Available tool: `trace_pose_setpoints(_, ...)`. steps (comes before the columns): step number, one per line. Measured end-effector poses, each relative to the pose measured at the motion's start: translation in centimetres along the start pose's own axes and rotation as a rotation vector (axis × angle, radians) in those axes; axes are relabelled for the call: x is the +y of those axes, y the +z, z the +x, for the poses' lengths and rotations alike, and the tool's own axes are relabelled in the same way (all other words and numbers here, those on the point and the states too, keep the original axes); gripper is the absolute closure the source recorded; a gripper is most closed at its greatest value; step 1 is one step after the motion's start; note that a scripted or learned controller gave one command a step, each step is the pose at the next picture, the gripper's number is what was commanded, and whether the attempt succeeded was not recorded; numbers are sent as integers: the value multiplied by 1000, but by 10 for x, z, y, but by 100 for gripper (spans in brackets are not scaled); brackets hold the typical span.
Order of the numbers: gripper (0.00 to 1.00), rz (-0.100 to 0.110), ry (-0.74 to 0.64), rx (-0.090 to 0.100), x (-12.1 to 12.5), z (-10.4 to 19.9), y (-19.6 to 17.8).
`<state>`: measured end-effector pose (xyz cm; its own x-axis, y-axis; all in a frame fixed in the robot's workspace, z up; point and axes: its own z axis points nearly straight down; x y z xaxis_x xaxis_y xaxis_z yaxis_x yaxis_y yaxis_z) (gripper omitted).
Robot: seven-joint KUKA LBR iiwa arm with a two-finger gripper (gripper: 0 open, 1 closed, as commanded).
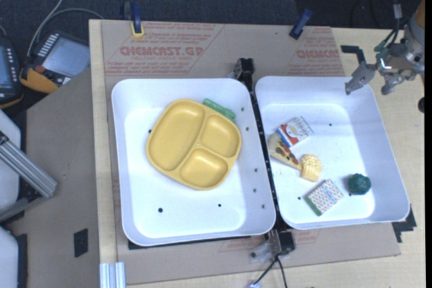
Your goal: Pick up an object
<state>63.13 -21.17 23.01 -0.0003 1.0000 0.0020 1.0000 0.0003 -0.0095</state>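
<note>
One fixed camera here, high above the bench (202, 44), looking down at a slant — far enough back to take in both white bins (128, 165) whole. The gripper (375, 73) sits at the right edge — floor shows along the top

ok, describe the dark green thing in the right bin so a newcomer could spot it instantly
Look in the right shallow white bin, toward its lower right corner. The small dark green round lump sits there, just right of the flat checkered packet. It is the only dark, rounded item; its neighbours are pale, yellow or printed.
</note>
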Motion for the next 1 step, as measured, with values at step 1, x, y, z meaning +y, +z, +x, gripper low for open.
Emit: trace_pose_setpoints(1, 0, 0, 0, 1, -5, 3, 47)
